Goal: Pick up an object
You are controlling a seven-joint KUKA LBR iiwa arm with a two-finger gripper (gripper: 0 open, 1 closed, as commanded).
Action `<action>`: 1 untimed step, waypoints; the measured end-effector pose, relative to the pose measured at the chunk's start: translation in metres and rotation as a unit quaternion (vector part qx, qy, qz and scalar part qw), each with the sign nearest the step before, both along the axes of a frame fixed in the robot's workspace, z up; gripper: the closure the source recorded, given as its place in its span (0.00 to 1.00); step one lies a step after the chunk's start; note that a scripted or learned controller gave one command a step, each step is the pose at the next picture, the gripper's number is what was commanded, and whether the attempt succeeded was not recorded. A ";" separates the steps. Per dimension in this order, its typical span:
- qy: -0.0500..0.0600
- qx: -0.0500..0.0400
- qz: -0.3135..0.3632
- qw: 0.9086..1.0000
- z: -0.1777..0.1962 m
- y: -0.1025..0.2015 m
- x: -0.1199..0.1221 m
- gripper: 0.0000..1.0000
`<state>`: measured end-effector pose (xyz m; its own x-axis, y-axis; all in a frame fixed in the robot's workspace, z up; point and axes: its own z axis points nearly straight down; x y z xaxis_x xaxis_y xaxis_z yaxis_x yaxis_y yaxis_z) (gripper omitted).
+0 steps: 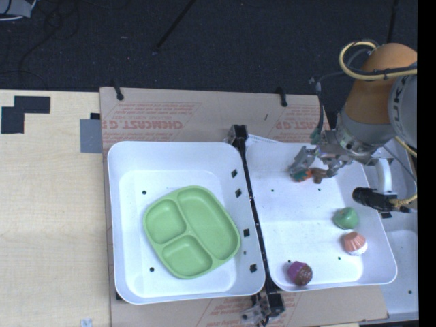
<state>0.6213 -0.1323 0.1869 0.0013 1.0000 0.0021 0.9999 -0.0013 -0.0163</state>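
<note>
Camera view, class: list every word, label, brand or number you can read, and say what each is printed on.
"CHEMCAST", roughly: red print, upside down, on the brown cardboard sheet behind the left bin; letters blurred, so the spelling is uncertain.
Red print on the cardboard behind the right bin: too blurred to read.
Red print on the cardboard's front edge: too blurred to read.
The green divided plate carries no readable text.

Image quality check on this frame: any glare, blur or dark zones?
Camera view: even lighting, soft shadows, no harsh glare on the white bins; green tray sharp; gripper soft and low-detail, with a small orange thing by it too blurred to identify; area beyond the bench dark and underexposed.
</note>
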 end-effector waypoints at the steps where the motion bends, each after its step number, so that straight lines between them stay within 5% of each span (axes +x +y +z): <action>1: -0.008 -0.001 0.001 1.000 0.009 0.000 0.003 0.00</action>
